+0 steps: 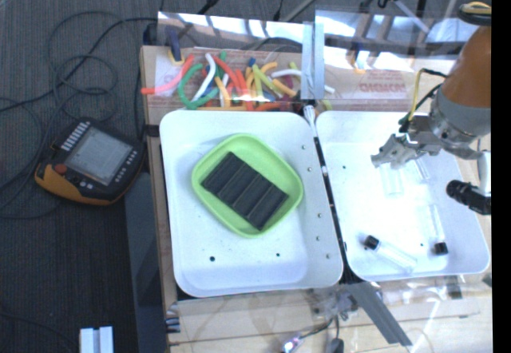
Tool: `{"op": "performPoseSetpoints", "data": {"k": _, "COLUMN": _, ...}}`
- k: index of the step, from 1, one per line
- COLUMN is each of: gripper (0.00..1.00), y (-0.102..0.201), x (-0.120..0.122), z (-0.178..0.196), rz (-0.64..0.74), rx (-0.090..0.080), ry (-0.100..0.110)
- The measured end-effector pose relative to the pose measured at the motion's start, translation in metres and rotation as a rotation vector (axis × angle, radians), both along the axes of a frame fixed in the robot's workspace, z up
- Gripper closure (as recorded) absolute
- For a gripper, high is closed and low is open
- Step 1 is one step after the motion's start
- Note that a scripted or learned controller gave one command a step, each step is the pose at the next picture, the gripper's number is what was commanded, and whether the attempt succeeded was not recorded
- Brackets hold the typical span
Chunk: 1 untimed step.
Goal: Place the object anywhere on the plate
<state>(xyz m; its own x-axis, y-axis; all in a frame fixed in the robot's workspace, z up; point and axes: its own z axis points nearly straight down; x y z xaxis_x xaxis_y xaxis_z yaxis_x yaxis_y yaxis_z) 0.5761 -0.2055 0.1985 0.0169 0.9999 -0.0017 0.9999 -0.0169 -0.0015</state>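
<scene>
We are at the picking step. The claw (pixel 393 153) hovers over the upper part of the right bin (pixel 351 184); we cannot tell whether it is open or closed, and we see nothing gripped in it. The likely object, a clear tube with black caps (pixel 391 250) (hard to make out against the white), lies near the bin's front edge, well apart from the claw. The green plate (pixel 209 161) sits in the left bin (pixel 239 267), carrying a dark ridged block (pixel 243 190). Next, we judge, the claw must descend on the tube, then carry it leftward.
</scene>
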Motion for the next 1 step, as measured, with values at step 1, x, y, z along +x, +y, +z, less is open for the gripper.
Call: {"op": "performPoseSetpoints", "data": {"k": 1, "gripper": 1.0, "y": 0.0725, "x": -0.0435, "z": 0.0207, "rz": 0.07, "rx": 0.001, "ry": 0.002}}
